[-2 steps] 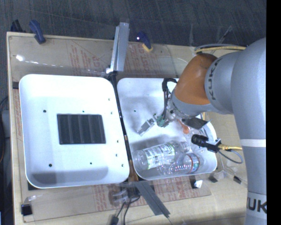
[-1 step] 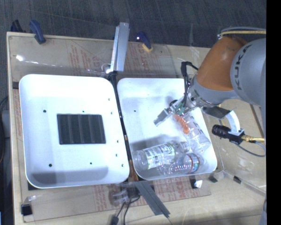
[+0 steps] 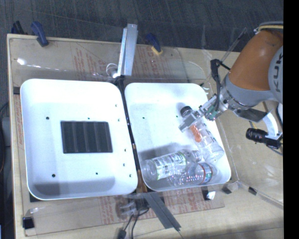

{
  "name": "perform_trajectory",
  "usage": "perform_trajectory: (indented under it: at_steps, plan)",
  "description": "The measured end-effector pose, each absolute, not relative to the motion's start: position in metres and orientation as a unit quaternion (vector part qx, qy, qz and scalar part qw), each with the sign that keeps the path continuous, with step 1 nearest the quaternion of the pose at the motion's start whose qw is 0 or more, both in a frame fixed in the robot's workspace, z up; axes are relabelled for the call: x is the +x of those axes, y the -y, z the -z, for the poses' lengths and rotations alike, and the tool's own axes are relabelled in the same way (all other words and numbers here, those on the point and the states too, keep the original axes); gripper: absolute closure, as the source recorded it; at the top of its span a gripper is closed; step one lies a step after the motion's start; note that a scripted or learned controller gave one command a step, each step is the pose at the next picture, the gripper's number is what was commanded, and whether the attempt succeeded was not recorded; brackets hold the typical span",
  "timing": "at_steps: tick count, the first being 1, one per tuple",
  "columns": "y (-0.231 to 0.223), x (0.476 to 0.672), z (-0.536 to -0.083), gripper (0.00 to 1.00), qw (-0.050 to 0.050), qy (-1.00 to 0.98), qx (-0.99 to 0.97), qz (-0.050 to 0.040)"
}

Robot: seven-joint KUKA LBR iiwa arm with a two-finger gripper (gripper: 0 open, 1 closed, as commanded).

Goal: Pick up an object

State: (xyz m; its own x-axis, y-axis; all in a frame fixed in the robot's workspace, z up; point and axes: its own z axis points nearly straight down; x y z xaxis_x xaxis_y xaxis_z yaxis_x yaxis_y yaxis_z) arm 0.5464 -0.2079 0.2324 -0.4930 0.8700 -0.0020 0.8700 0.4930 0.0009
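Since the bottles lie heaped against the near-right corner of the right bin [image 3: 154, 96], the likeliest fault from here is a glancing grasp: clear, round plastic should roll or slide off a pad, and a jaw coming down between two bottles could wedge or lift neither.

The gripper [image 3: 188, 118] hangs low over the right half of that bin, just above a small clear bottle with an orange label [image 3: 203, 136]. Whether its jaws are spread or closed I cannot tell; they read as a grey blur, and I see nothing held between them.

Object notes:
- Orange-label bottle: lying on its side, near the right wall, directly below the tool.
- Large clear bottle with a pale label [image 3: 169, 164]: on its side along the near wall, touching a second clear bottle with a red band [image 3: 197, 173].
- All look empty, light, crushable, glossy.

Second risk: the bin wall beside the orange-label bottle leaves little room for the outer finger. The left bin [image 3: 40, 108] holds a dark ribbed panel [image 3: 86, 137], well apart from the arm.
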Motion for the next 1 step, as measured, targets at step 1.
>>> perform_trajectory:
  at_steps: [1]
  plan:
    - [0.2102,0.5946,-0.1808,0.00,-0.001,-0.871,0.491,0.0006]
